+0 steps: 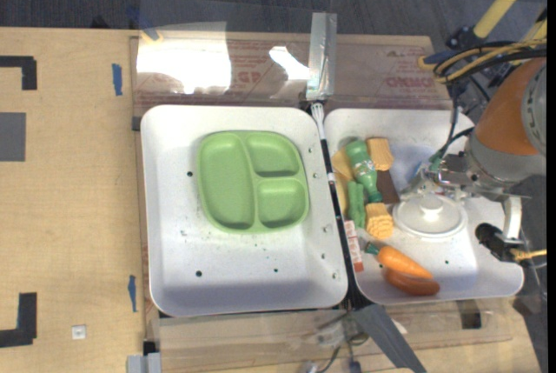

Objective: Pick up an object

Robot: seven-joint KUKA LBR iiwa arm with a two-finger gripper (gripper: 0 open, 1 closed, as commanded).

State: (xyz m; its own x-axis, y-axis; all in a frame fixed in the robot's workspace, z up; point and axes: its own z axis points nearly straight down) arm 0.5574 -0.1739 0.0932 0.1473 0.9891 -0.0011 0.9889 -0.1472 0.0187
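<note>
The right bin holds a pile of toy foods along its left side. A green bottle lies near the top, with a corn piece beside it. Lower down is a second corn piece. An orange carrot and a reddish-brown sausage lie near the front edge. My gripper hangs over the middle of this bin, seen from above as a pale round body. It stands just right of the pile and just above the carrot. What lies under it is hidden.
The left bin holds a green divided plate. A metal divider stands behind the seam between the bins. Cables and the arm's orange band crowd the right side.
</note>
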